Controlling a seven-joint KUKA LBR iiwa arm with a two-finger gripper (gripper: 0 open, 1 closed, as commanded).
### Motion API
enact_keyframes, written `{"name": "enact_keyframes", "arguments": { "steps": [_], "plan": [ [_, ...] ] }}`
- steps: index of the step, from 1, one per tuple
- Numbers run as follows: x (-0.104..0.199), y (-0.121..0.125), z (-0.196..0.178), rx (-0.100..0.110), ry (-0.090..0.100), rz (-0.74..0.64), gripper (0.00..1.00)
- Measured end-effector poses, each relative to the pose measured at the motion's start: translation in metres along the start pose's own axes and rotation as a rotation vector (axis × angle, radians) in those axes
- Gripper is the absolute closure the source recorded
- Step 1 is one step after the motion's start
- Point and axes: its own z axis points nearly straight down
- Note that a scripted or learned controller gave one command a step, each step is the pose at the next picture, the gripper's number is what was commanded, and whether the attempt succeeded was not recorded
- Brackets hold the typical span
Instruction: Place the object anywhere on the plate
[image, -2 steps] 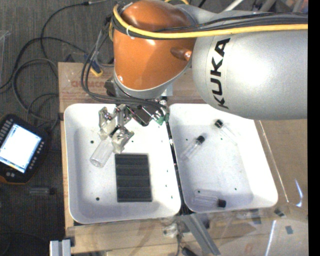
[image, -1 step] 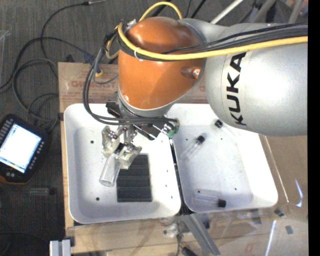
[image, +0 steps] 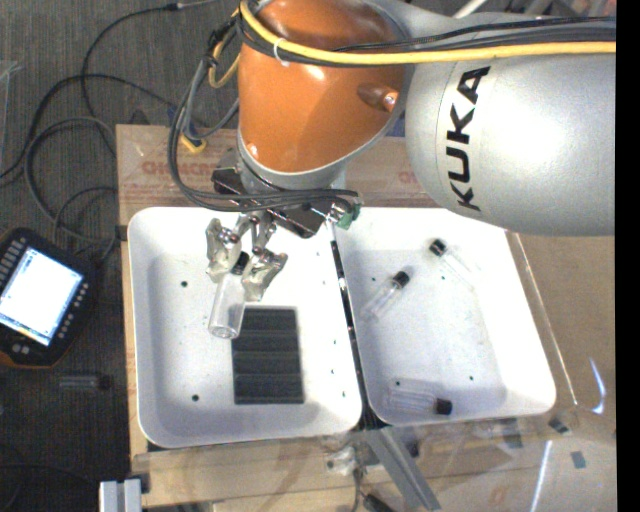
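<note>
We log the gripper (image: 240, 262) clamping a clear tube (image: 226, 303), hanging lengthwise, with the black plate (image: 268, 355) just right.

gripper (image: 243, 265) over the left bin (image: 160, 400), a clear vial (image: 228, 307) between its fingers, the tube's low end just beside the dark ridged plate (image: 268, 355). right bin (image: 520, 380) carries three more black-capped vials (image: 386, 292).

Left bin (image: 160, 400) — smooth white plastic, faint sheen. Plate (image: 268, 355) — matt black, ribbed. Vial (image: 226, 308) at the tool (image: 240, 262) — clear, glassy; tool fingers bright metal. Tabletop (image: 150, 160), upper left — bare brown wood, dull.
</note>
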Motion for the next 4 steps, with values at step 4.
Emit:
{"name": "enact_keyframes", "arguments": {
  "steps": [4],
  "plan": [
    [0.022, 0.056, 0.070, -0.008, 0.000, -1.266, 1.00]
  ]
}}
